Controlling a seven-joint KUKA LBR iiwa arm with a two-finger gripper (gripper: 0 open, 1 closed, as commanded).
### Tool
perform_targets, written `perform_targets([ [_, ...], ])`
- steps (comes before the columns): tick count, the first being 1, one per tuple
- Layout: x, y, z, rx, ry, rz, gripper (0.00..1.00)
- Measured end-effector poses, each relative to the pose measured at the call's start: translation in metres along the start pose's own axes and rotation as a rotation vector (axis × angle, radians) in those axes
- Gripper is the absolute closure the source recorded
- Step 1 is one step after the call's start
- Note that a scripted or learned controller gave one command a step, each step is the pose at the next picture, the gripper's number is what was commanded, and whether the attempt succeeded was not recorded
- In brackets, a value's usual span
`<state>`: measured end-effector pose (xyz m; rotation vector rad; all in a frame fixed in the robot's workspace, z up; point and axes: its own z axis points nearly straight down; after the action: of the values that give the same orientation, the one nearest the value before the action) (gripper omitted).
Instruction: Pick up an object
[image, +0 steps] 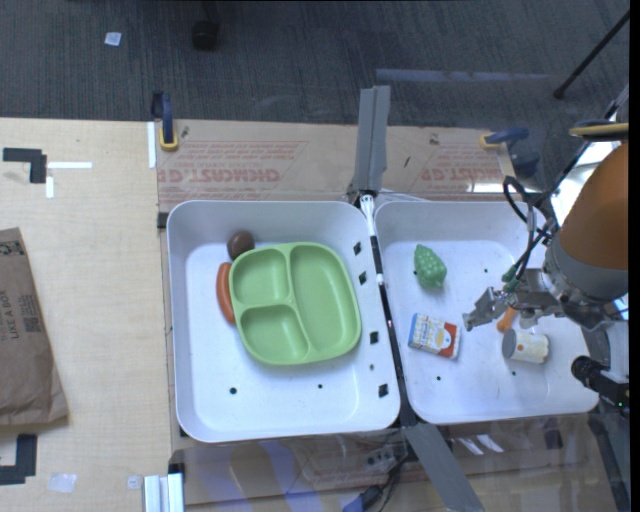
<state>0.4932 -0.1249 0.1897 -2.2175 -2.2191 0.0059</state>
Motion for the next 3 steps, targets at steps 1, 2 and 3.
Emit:
perform_targets([
  [1,0.024,0.096,0.044,-0.001,-0.001,-0.039,0.0],
  [2,0.031,0.129,0.099,-0.004,-0.002,-0.167,0.0],
  [3,0.029,0.129,0.092,-0.003,-0.002,-0.164,1.0],
])
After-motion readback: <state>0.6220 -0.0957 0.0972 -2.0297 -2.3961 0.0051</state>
